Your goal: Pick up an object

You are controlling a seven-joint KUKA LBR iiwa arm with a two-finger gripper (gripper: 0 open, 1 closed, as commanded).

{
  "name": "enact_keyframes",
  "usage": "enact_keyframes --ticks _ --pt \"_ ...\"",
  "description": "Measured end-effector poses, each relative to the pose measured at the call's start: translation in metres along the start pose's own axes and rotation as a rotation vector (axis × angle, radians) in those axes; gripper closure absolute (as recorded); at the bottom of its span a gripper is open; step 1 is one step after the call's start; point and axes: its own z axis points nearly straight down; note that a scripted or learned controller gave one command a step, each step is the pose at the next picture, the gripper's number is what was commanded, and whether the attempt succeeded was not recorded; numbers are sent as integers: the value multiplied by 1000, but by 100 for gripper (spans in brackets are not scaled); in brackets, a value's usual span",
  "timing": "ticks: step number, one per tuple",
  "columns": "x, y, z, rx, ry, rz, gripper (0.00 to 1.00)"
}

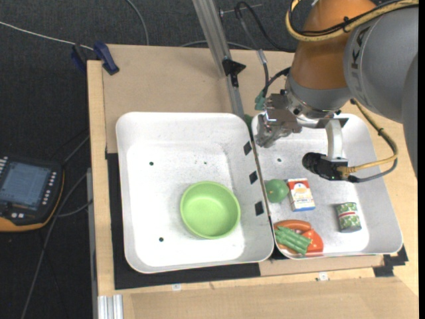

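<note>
A single fixed camera sits above the bench (pixel 172 78), looking down at a slant; both bins lie mid-frame, the arm (pixel 372 45) entering from three o'clock.

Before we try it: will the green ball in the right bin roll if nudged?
Probably. The green ball looks round and smooth, so a nudge would likely roll it. It lies beside the carton and the bin wall, which may stop it. It seems small, so probably light.

A green bowl (pixel 210 209) sits in the left bin (pixel 139 138). The gripper (pixel 269 135) hangs over the right bin's (pixel 378 205) far-left corner, above small items.
</note>
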Motion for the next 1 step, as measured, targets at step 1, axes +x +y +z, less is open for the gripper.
enact_keyframes --ticks 1 --pt "49 -1 18 2 0 -1 100"
